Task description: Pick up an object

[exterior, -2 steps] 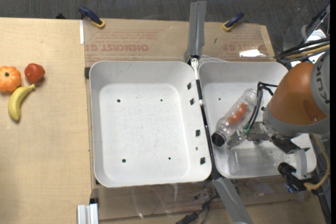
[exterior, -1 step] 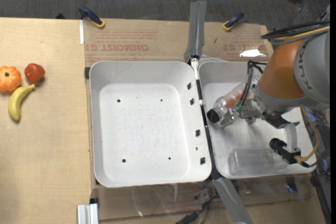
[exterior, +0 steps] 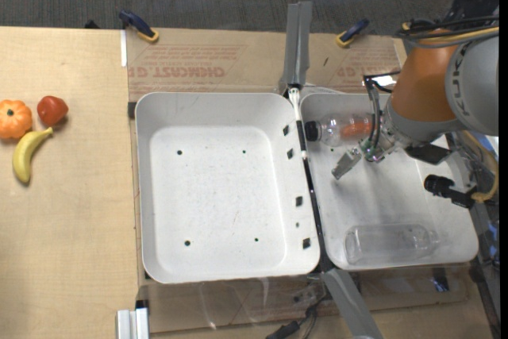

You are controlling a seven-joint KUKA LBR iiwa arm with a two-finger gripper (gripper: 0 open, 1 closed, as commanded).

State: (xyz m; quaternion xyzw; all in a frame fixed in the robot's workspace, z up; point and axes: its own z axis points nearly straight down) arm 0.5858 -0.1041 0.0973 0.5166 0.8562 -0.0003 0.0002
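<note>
Two objects lie in the right bin (exterior: 381,198). One is a small clear bottle (exterior: 340,128) with a black cap and an orange patch, on its side near the bin's far left corner. The other is a larger clear plastic bottle (exterior: 393,240), lying along the near wall. My gripper (exterior: 349,163) hangs low over the left part of this bin, just in front of the small bottle and a little apart from it. I see nothing held in it. The orange-banded wrist (exterior: 425,87) reaches in from the right.
The left bin (exterior: 218,186) sits beside the right one, with a grey divider bar (exterior: 297,44) rising between them at the back. An orange fruit (exterior: 13,119), a red fruit (exterior: 52,109) and a banana (exterior: 28,153) lie on the wooden bench at far left. Clamps (exterior: 136,24) hold the cardboard.
</note>
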